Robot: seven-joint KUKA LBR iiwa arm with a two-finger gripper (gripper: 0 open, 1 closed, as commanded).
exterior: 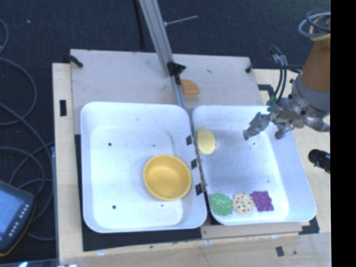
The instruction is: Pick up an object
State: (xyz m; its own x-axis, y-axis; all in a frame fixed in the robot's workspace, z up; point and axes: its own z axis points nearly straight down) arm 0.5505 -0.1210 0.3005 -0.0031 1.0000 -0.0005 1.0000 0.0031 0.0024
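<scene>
Grey gripper (267, 128) hangs over the upper right part of the right bin (289, 196), coming in from the right edge. Two fingers show, one at left pointing down-left, one shorter at right; they stand apart with nothing between them.

Nearest candidate looks like the pale yellow disc (206, 142), lying against the right bin's left wall, just beside the divider. From the fingers it lies to the left and slightly toward the near edge, well apart, with bare bin floor between. It's roughly round, no clear long axis, so finger orientation shouldn't matter much; the close wall might crowd one finger.

Other options sit in a row along the near edge of the same bin: green piece (221, 204), cookie (242, 203), purple piece (262, 201), touching or nearly so. Those are farther, toward the near edge and a bit left.

Yellow bowl (166, 176) sits in the left bin (100, 149), across the divider, farthest off.
</scene>
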